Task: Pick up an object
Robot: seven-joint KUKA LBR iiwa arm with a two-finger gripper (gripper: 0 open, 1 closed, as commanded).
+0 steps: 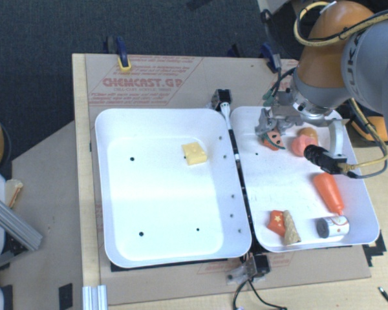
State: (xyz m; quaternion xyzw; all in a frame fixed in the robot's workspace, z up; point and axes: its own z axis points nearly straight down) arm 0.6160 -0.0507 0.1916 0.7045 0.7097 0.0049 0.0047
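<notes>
My gripper hangs over the far left part of the right bin, with a small red and green thing right under its tips. Whether that thing sits between the tips cannot be made out. A pink-orange round piece lies just to the right of it. Further toward the front lie an orange carrot-like piece, a red piece, a tan stick and a white and grey cylinder. A yellow block lies in the left bin.
The two white bins sit side by side on a cardboard-covered bench. Black clips hold the bins at the far seam and the near seam. A black cable from the arm crosses the right bin's far right part.
</notes>
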